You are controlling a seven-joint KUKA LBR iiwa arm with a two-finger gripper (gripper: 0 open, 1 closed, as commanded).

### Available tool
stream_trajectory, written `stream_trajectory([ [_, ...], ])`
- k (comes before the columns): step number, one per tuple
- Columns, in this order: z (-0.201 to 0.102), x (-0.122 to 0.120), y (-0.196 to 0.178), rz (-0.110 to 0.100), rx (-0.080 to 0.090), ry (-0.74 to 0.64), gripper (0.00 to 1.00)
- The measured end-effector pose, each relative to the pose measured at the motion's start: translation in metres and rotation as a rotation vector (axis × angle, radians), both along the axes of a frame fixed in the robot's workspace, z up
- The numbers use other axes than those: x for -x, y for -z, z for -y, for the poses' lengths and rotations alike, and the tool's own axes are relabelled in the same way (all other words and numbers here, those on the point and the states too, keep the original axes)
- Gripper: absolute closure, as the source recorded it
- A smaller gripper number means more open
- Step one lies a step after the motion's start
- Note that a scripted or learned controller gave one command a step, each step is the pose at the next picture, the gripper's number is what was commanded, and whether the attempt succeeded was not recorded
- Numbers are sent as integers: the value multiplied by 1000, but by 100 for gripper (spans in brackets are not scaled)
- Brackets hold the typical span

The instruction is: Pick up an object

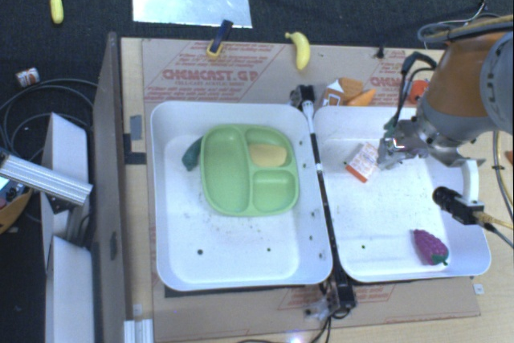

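Right now the arm is reaching in from the right, its orange band sitting above the wrist, and the gripper (391, 150) is hanging over the far part of the right bin (474, 257). Whether it is open or closed is something I cannot tell. A small red and white packet (362, 163) is lying on the bin floor just beside the gripper, on its left, and the view is not showing clearly whether the two are touching. Nearer, towards the right corner of the same bin, a purple bunch of grapes (430, 246) is resting well apart from the gripper. In the left bin (173, 253) a green divided plate (241, 177) is holding a yellow item (269, 154) in its far right compartment, and a dark green object (191, 153) is lying against the plate's left edge. Beyond the bins, on the bench, a banana (301, 49) is lying
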State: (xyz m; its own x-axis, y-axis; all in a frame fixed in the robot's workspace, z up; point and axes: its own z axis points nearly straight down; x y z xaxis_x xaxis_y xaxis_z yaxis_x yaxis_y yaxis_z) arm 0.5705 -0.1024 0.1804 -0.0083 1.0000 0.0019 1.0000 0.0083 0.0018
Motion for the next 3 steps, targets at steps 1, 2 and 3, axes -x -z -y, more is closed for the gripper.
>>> stream_trajectory([
  [1,24,14,81,-6,1,9,100],
  [2,31,21,32,2,3,8,100],
  [3,10,3,5,3,2,2,100],
])
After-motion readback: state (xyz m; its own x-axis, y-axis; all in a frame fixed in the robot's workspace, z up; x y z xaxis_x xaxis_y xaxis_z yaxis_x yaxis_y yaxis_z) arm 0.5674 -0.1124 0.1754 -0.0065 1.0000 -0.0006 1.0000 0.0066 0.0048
